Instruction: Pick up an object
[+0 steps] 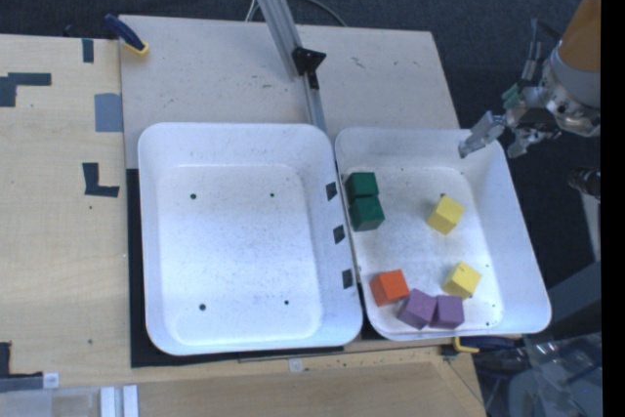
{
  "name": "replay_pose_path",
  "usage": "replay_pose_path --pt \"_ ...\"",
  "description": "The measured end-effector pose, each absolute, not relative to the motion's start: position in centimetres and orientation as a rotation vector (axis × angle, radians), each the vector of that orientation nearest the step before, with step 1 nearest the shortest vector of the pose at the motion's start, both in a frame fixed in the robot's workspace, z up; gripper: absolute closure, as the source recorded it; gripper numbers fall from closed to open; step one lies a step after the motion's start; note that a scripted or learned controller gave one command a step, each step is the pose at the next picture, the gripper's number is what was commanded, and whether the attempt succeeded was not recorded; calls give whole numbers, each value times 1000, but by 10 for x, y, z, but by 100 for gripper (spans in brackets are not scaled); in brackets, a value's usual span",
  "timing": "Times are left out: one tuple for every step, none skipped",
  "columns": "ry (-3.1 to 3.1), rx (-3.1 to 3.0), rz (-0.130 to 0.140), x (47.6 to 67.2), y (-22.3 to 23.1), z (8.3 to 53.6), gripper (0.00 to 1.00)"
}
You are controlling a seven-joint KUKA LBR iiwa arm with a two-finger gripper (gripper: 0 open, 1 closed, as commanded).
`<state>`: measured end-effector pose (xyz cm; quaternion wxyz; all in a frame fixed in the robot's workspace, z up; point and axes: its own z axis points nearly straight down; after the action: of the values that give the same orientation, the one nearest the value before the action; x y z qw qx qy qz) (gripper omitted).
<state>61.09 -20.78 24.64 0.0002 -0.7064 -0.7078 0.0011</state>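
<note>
The gripper (498,137) hangs over the right bin's (515,210) far right rim, fingers spread, holding nothing; in that bin lie two green blocks (364,200), two yellow (445,213), one orange (391,286), two purple (433,309)

Two bins sit side by side on the bench (225,63); the left bin (156,161) lies beside the right bin (518,210), which holds seven blocks (364,200); my pincer (493,134) hangs over its far right rim.

Arm: enters at far right, orange band showing
Gripper (496,138): low, fingers apart, pointing left, holding nothing
</note>
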Motion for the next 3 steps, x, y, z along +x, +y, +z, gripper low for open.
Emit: replay_pose_path --pt "-2218 -2215 9 613 -208 132 0" --pt "-2219 -2220 3 583 -209 90 0" --pt "-2222 -2218 1 584 -208 101 100"
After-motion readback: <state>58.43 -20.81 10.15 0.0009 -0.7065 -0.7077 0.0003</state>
